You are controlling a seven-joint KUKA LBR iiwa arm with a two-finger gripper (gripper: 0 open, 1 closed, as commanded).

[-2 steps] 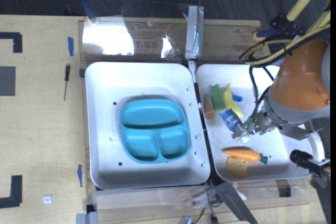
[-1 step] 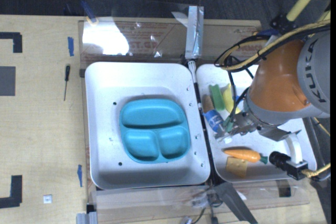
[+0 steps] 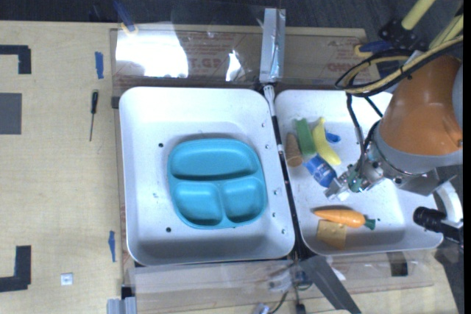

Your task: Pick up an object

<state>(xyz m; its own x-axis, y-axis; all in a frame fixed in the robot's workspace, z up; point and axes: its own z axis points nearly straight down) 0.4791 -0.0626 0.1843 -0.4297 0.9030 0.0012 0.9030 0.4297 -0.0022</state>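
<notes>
Hovering low in the right bin (image 3: 390,103), the gripper (image 3: 344,186) sits at the can's (image 3: 321,170) four o'clock. Whether it is released or clenched, I cannot tell. A carrot (image 3: 341,216) lies at its six o'clock.

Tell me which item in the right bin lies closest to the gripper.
The small blue can, just left of the gripper. The yellow banana, green piece and carrot lie farther off.

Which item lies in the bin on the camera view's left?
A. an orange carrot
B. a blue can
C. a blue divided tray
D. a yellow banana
C: the blue divided tray rests alone in the left bin, while the carrot, banana and blue can all lie in the right bin.
</notes>
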